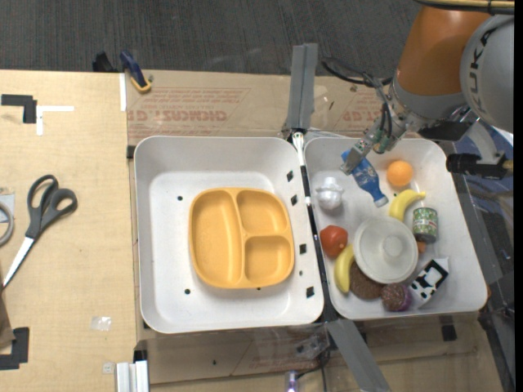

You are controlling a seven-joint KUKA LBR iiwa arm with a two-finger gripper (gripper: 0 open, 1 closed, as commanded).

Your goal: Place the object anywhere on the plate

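Note:
A yellow plate (242, 237) with three compartments lies in the middle of the left bin (155, 235), with nothing on it. My gripper (365, 152) hangs over the back left part of the right bin (460, 243). Its fingers are shut on the upper end of a small blue bottle (373, 183). The bottle slants down and to the right from the fingertips, between a white ball (329, 193) and an orange (399, 173). The plate is well to the left of the gripper, across the wall between the bins.
The right bin is crowded: a banana (404, 202), a small can (424, 221), an upturned white bowl (386, 247), a tomato (333, 238), a second banana (345, 269), a purple item (398, 296) and a black-and-white toy (429, 278). Scissors (41, 211) lie on the bench at far left.

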